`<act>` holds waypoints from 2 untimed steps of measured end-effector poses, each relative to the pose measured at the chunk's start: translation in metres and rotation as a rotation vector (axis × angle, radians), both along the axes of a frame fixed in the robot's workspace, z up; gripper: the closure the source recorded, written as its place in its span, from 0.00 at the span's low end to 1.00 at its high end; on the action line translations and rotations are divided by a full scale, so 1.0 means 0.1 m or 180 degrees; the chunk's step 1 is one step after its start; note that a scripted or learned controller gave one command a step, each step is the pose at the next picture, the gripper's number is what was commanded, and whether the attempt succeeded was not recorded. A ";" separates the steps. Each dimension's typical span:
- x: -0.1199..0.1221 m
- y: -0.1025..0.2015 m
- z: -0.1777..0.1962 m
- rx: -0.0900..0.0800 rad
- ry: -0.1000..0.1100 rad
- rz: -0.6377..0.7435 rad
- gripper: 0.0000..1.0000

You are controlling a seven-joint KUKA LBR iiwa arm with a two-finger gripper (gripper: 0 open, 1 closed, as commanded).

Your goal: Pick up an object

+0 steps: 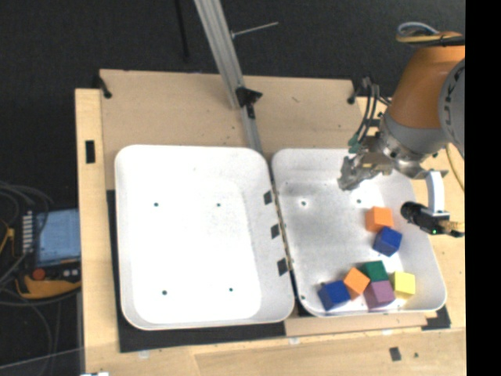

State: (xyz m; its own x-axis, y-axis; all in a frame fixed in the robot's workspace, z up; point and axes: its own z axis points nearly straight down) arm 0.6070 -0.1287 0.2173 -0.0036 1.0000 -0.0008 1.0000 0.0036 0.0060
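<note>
Camera view: my hand [354, 172] hangs over the right bin [313, 210], up-left of the orange cube [380, 217]; grip state unclear, nothing seen held. Approach step, I judge. Next: shift toward that cube, descend, close.

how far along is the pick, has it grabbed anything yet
Done: the arm has reached over the right bin, with the gripper above its upper part. In hand: nothing shows between its fingers. Left: the whole pick. The blocks lie in the bin, the nearest being the orange block and blue block, with a cluster including the purple block and yellow block at the near edge.
</note>
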 end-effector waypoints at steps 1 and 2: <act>-0.16 0.48 -0.05 0.0002 0.0020 0.0004 1.00; -0.19 0.95 -0.07 0.0004 0.0020 0.0008 1.00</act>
State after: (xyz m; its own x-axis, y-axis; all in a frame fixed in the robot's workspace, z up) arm 0.5878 -0.0339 0.2099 -0.0062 1.0000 0.0005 1.0000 0.0062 -0.0004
